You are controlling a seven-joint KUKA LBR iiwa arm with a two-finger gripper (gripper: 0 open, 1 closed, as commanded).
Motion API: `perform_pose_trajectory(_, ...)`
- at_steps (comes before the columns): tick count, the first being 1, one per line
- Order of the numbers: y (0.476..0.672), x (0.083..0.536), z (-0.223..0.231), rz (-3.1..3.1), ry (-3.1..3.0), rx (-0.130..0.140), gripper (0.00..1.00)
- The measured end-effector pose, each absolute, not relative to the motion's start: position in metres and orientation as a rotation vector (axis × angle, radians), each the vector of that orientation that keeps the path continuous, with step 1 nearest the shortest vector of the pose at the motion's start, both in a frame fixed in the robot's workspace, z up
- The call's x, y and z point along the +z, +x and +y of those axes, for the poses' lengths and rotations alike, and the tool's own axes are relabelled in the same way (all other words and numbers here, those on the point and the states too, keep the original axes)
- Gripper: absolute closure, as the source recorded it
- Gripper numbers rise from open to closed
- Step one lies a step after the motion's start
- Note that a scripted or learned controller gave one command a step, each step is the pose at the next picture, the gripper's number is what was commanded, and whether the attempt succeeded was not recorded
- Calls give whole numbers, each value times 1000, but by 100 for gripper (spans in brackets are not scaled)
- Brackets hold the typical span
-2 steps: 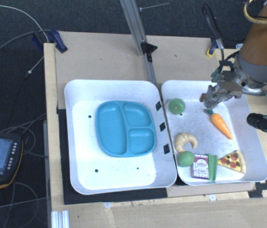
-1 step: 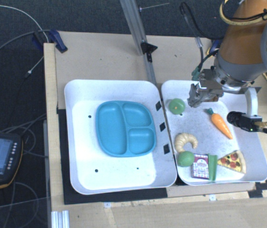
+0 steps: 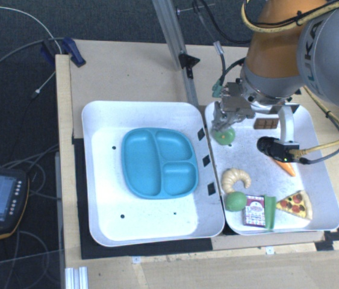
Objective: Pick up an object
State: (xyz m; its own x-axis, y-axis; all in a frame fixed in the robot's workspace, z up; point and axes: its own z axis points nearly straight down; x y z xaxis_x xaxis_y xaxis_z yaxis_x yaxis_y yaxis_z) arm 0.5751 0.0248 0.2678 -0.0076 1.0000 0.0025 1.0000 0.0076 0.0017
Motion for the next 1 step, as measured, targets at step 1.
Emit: perform_pose_trajectory(1, 576, 255, 89, -2227, -2210, 0, 100)
